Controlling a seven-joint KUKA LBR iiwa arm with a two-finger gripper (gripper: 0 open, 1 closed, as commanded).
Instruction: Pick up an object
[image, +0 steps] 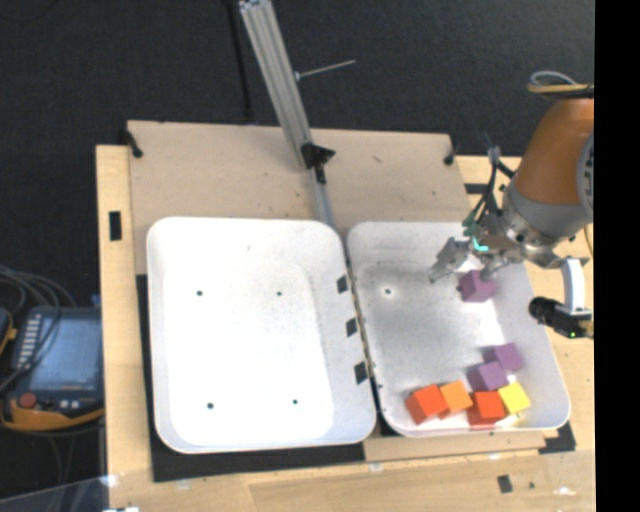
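My gripper (468, 270) hangs over the far part of the right bin (400, 330), below the arm's orange band. Its fingers stand spread, so it is open. One grey finger (445, 263) points down-left. A purple block (478, 288) sits just below the gripper on the right finger's side, apart from the left finger, and nothing shows it gripped. Near the bin's front right corner lies a cluster: two purple blocks (497, 366), orange blocks (432, 402), a red-orange block (488, 406) and a yellow block (514, 397).
The left bin (245, 330) lies beside the right one, with black clips (352, 326) along the shared edge. A slanted metal pole (290, 110) rises behind the bins. A black fitting (556, 314) sticks out at the right bin's right edge.
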